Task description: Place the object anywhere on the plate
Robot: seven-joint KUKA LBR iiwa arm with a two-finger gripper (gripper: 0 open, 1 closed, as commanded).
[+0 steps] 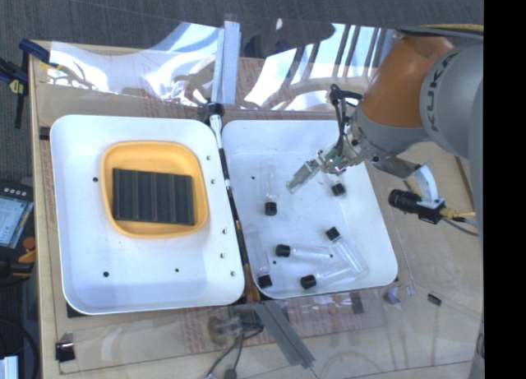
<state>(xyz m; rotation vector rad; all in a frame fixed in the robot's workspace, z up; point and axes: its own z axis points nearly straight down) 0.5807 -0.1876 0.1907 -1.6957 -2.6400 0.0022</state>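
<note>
While the gripper (306,173) hovers spread and empty right of the yellow plate (154,189), you should centre it over one black-capped tube (306,250) before closing.

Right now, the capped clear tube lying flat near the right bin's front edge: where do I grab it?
Mid-body of the clear tube, from straight above, closing across its narrow width. It lies flat, running left-right with its black cap at the left end. A second tube crowds its right end, so stay cap-side.
</note>
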